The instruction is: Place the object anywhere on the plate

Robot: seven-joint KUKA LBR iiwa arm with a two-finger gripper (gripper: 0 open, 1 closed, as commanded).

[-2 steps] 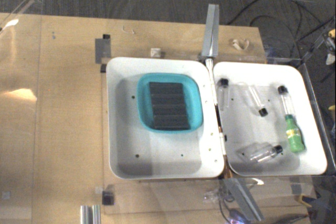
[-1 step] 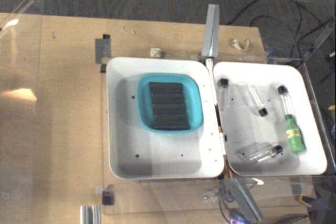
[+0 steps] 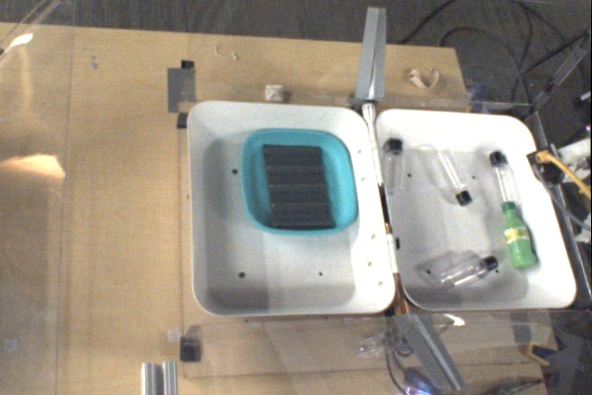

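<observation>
A teal square plate (image 3: 252,173) sits in the left white bin (image 3: 215,236), toward its back. A dark ridged rectangular block (image 3: 298,187) lies flat on the middle of the plate, with its long side running front to back. Nothing is touching the block.
The right white bin (image 3: 430,222) holds several clear tubes with black caps, such as a tube (image 3: 453,176) near the back. A green bottle (image 3: 519,242) stands by its right wall and a clear bottle (image 3: 458,269) lies near the front. Cables hang past the right edge.
</observation>
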